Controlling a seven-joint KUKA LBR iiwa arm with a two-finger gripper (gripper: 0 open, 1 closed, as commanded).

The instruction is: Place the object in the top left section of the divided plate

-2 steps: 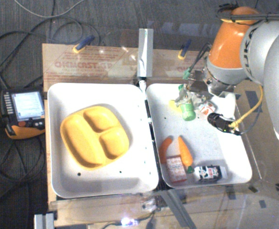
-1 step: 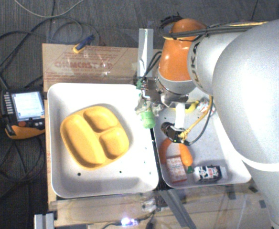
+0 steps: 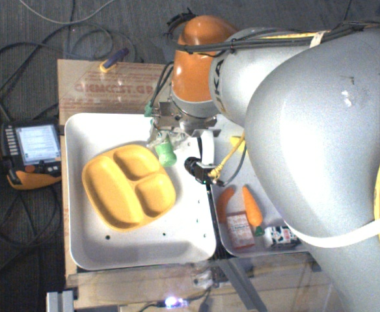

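A yellow divided plate (image 3: 130,186) with three sections lies tilted in the left white bin (image 3: 92,246). My gripper (image 3: 166,142) hangs over the plate's upper right rim, below the orange wrist band. A small green object (image 3: 166,154) sits at the fingertips, pinched between them, just above the plate's edge. The large grey arm covers the right side of the view.
The right bin (image 3: 224,242) holds an orange carrot (image 3: 252,207), a reddish bottle with a label (image 3: 239,229) and a small black-and-white item (image 3: 282,236). A handheld screen (image 3: 37,145) and cables lie on the floor to the left.
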